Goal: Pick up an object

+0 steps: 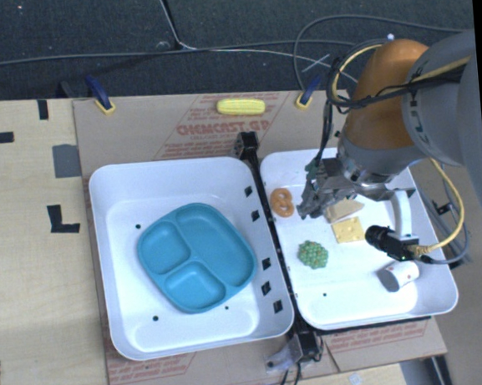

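From my seat, the worktop (28, 248) runs out well to the left of the tool, with a brown cardboard sheet (193, 129) laid on it under both bins. The grey arm (447, 102) comes in from the right, its orange band just above and right of the tool. The tool (311, 201) hangs over the upper left part of the right bin (359, 296). It is dark against dark from here, so I cannot tell whether it is wide, narrow, or holding anything.

The left bin (107, 195) sits to the tool's left, touching the right bin along a shared edge. In it lies a blue divided plate (196, 254), flat, down and well left of the tool.

Up and left of the tool, outside both bins, a yellow corn-like piece (240, 106) lies on the cardboard.

The things I could pick all lie in the right bin. A green knobbly lump (313, 254) sits on the bin floor below the tool, apart from it. A yellow square piece (348, 232) lies down and to the tool's right. A pale tan piece (344, 211) sits just beside the tool on its right, touching the yellow one. A small brown pretzel ring (282, 201) lies just left of the tool, near the bin's left wall.
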Available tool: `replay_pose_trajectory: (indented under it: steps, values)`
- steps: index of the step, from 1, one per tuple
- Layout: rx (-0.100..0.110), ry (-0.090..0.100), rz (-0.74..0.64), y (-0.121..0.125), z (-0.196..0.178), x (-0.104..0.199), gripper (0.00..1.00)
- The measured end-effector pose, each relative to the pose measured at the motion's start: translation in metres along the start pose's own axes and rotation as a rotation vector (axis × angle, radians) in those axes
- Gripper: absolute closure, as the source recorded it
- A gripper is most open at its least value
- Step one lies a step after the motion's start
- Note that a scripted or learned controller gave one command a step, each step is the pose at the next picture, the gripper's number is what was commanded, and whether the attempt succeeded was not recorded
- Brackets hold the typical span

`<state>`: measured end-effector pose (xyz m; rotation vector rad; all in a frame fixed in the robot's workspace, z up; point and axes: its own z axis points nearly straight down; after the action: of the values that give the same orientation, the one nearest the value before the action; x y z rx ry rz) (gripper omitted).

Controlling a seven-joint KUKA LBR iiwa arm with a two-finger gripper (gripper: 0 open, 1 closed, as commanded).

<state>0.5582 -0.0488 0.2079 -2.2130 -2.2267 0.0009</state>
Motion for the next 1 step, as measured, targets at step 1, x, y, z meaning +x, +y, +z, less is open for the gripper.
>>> replay_pose_trajectory:
  steps: [1]
  values:
    - [-0.002, 0.000, 0.000, 0.0004, -0.0124, 0.0482, 1.00]
